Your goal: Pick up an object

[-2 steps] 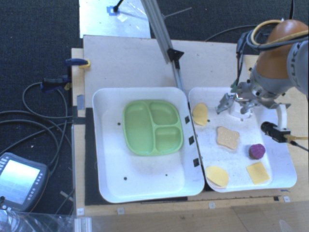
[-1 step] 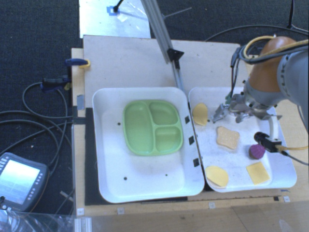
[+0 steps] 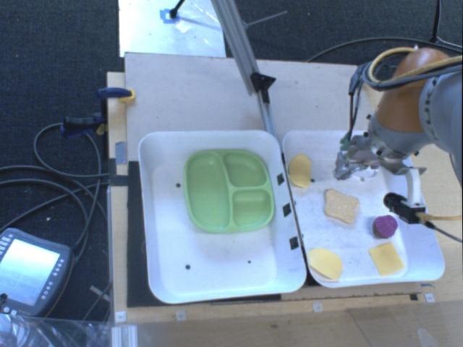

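Observation:
My gripper (image 3: 350, 166) hangs low in the right bin (image 3: 432, 266), near its back middle, with nothing visibly between its fingers. Just below it lies a tan slice of toast (image 3: 341, 206). A yellow piece (image 3: 299, 170) rests to the gripper's left by the bin's left wall. A purple round object (image 3: 385, 226) sits at the right, with a yellow cheese square (image 3: 386, 258) below it. Another yellow piece (image 3: 325, 263) lies at the bin's front left corner.
The left bin (image 3: 166, 266) holds a green divided plate (image 3: 229, 190). A grey pole (image 3: 239, 42) slants across the bench to the seam between the bins. Cables and a teach pendant (image 3: 29, 270) lie on the floor at left.

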Motion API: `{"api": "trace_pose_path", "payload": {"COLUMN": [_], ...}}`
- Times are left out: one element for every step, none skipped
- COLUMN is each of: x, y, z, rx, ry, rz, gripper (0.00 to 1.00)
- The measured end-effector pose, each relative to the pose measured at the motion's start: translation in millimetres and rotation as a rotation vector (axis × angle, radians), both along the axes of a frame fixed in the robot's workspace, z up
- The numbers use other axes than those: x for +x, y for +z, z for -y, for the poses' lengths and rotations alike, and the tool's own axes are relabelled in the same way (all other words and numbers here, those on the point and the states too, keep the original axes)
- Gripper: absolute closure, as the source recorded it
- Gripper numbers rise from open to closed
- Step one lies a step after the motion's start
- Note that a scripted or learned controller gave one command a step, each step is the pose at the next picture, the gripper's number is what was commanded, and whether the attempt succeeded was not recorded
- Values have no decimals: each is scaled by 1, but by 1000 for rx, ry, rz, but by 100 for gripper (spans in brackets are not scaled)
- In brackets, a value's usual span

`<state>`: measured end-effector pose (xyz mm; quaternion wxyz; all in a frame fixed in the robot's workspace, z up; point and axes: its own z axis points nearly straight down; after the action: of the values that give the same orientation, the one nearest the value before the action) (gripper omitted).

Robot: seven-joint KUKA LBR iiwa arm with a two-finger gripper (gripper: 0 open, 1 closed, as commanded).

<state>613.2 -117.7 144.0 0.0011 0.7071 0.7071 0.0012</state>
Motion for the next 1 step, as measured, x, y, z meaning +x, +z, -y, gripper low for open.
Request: {"api": "trace_pose_path", "payload": {"x": [6], "y": [64], "z": [-3], "rx": [-1], "ry": [6], "rz": [6], "gripper": [100]}}
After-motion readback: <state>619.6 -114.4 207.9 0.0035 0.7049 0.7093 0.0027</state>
